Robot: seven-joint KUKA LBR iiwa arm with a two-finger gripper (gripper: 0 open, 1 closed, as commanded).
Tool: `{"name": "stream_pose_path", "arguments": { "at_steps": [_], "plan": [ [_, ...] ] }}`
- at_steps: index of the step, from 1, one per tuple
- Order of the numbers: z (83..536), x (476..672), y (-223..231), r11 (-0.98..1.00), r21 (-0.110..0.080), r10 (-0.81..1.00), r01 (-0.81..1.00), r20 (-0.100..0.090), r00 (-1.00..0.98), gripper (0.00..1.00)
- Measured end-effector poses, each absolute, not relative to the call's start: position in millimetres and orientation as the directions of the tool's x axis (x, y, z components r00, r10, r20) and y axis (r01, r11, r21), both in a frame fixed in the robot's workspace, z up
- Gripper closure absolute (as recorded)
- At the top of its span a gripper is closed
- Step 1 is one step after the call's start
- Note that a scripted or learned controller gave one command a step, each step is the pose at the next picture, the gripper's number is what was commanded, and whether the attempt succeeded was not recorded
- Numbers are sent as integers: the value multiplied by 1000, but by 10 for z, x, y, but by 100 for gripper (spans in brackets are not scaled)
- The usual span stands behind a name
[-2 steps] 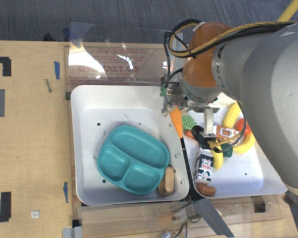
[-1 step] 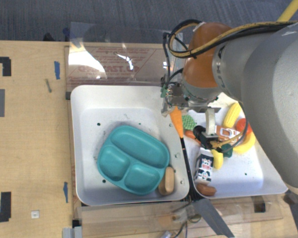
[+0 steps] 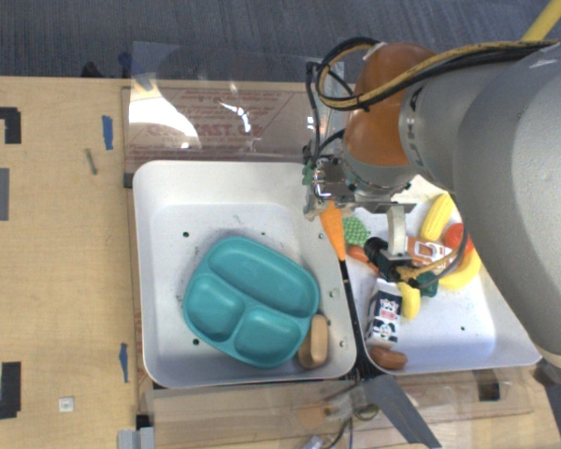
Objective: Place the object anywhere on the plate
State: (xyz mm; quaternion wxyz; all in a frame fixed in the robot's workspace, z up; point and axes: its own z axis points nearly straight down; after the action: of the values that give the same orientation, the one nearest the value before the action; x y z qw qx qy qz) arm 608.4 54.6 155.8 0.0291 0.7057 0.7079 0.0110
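Gripper [image 3: 329, 204]: positioned over the divide between the two bins, below the orange wrist band [image 3: 385, 110]; an orange carrot [image 3: 333, 232] is seen hanging from its underside, apparently between the fingers, though how wide they stand cannot be told.

Carrot: tilted, tip pointing down toward the shared rim of the bins, lifted clear of the bin floor as far as can be judged.

Plate [image 3: 251, 297]: teal, three compartments, lying in the left bin [image 3: 168, 251], toward its lower middle. No item is seen in its compartments.

Bread roll [image 3: 314, 340]: tan, oblong, resting just beside the plate's lower right edge, in the left bin.

Right bin [image 3: 467, 330]: a clutter of toy food is held here, including a corn cob [image 3: 437, 215], a banana [image 3: 464, 267], a green item [image 3: 355, 227], a small black-and-white carton [image 3: 385, 314] and a brown sausage [image 3: 386, 356] near the lower rim.

Bench [image 3: 56, 251]: light wood, with blue tape marks.
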Motion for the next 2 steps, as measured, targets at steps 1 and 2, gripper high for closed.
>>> {"name": "stream_pose_path", "arguments": {
  "at_steps": [1,2],
  "plan": [
    [1550,6058,555,10,63,1000,998,-29,-8,100],
    [1549,6059,550,39,64,999,997,-31,-37,100]
  ]
}}
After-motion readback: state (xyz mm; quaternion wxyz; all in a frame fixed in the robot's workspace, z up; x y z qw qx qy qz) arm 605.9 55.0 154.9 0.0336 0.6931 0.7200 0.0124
